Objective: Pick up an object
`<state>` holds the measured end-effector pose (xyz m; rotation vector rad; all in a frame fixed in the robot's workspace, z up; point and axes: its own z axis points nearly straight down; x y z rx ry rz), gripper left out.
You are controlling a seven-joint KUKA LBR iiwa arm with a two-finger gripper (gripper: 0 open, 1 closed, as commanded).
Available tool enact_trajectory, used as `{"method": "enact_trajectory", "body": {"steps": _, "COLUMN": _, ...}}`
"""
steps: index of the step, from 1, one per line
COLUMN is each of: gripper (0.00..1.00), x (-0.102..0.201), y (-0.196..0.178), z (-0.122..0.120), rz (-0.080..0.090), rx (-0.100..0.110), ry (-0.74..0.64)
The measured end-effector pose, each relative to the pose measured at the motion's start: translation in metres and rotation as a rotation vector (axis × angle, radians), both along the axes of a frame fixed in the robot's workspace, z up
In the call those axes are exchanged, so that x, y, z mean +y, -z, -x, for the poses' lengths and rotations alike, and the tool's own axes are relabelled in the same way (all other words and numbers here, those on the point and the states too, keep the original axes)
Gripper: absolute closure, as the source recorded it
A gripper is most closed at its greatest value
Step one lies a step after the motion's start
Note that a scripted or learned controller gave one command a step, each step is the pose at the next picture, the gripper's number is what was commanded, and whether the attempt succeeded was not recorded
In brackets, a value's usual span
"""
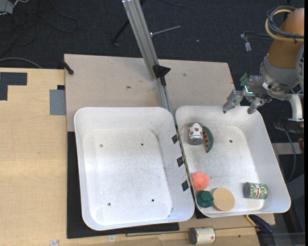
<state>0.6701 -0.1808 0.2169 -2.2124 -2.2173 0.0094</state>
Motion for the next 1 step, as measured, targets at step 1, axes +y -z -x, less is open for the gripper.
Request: {"method": "enact_trajectory", "body": {"steps": 1, "gripper": 0.0, "x": 0.0003, "y": -0.0031, "z": -0.0009, "rz": 0.002, "rx": -0.004, "ry": -0.004}}
